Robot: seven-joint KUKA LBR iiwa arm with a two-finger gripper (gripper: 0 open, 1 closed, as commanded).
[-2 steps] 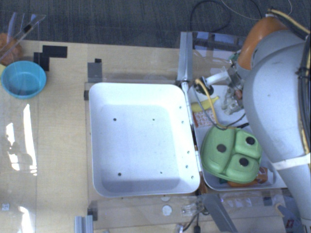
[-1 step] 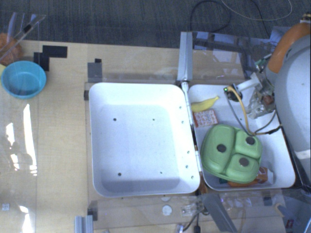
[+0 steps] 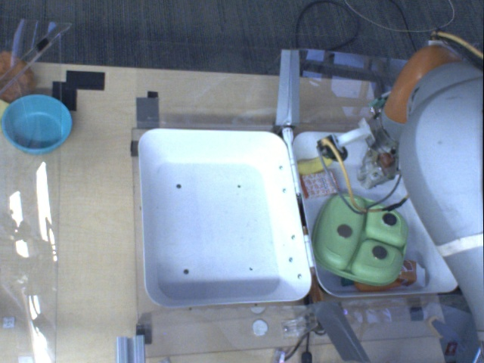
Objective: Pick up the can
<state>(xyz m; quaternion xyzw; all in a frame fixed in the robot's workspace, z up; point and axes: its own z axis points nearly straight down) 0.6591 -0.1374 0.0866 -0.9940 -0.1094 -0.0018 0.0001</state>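
Where the arm (image 3: 442, 165) reaches in from the right, its grey bulk covers the far right side of the right bin (image 3: 306, 146) and runs off the picture's edge, so that bin's right wall is hidden. At the arm's tip the end effector (image 3: 376, 161) hangs over the upper part of the right bin as a small cluster of metal and wires, too tangled and blurred to read: I cannot tell whether it is open or closed, and nothing can be made out in its grasp. A yellow cable (image 3: 344, 180) loops from it down across the bin.

Just left of the end effector, against the bin's upper left wall, lies a small thing with a yellow and red label; it seems to be the can (image 3: 316, 178), though its shape is hard to make out and its lower edge touches or slips under the green toy (image 3: 361, 239). That toy, lobed with dark round spots, takes up most of the bin's lower half. An orange thing (image 3: 382, 284) peeks from beneath its lower edge, mostly hidden.

The left bin (image 3: 219, 218) sits just beside, its white floor marked by a few small dark dots. Well apart, at the worktop (image 3: 91, 240) far left, stands a blue bowl (image 3: 36, 123), and a brown thing (image 3: 9, 70) above it is cut off by the frame
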